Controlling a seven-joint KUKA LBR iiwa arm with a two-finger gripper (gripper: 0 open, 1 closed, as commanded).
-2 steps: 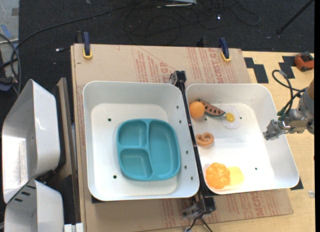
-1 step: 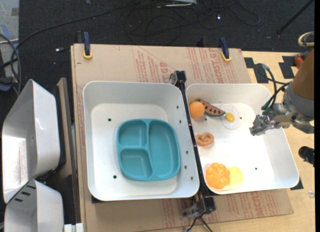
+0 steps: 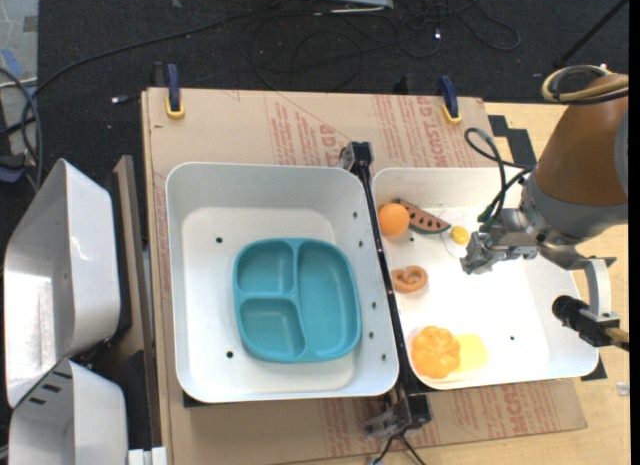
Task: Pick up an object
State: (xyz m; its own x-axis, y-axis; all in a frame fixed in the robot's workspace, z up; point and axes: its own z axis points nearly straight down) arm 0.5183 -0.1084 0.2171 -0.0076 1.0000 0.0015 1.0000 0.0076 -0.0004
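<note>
The right bin (image 3: 520, 358) holds several small toy foods: an orange ball (image 3: 393, 219), a watermelon slice (image 3: 430, 221), a small yellow piece (image 3: 459, 235), a brown pretzel-like ring (image 3: 409, 278), an orange bell pepper (image 3: 435, 350) and a pale yellow piece (image 3: 471, 353) beside it. My gripper (image 3: 477, 259) hangs over the right bin's middle, just right of and below the small yellow piece. Nothing shows between its fingers.
The left bin (image 3: 190, 253) holds a teal divided plate (image 3: 297, 299). A black divider (image 3: 380, 253) runs between the bins. The grey and orange arm (image 3: 585, 168) crosses the right bin's far right side. White containers (image 3: 55, 283) stand off the bench at the left.
</note>
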